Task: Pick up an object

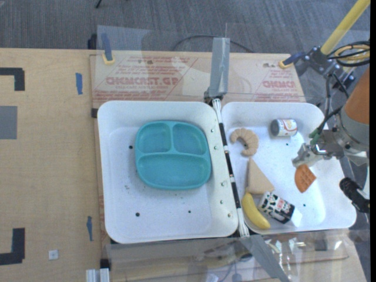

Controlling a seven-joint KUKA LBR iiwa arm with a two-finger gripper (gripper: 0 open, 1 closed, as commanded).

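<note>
Arm in from the right, grey with its orange band, and the gripper (306, 157) sits low over the right side of the right bin (329, 216). Right at its tip there's an orange wedge-shaped piece (303, 178), touching or very nearly so; whether the fingers are spread or pressed together cannot be told from up here, nor whether that piece is truly pinched.

Across the rest of that bin: a small can (284, 127) lying on its side at the far end, a croissant (245, 141) just left of it, a tan wedge (257, 179) in the middle, a banana (254, 211) at the near left corner, and a black-and-white carton (278, 207) just beside the banana.

Over in the left bin (117, 216), a teal divided plate (173, 155) lies flat in the middle, well apart from the action. A divider (225, 163) runs between the two bins.
</note>
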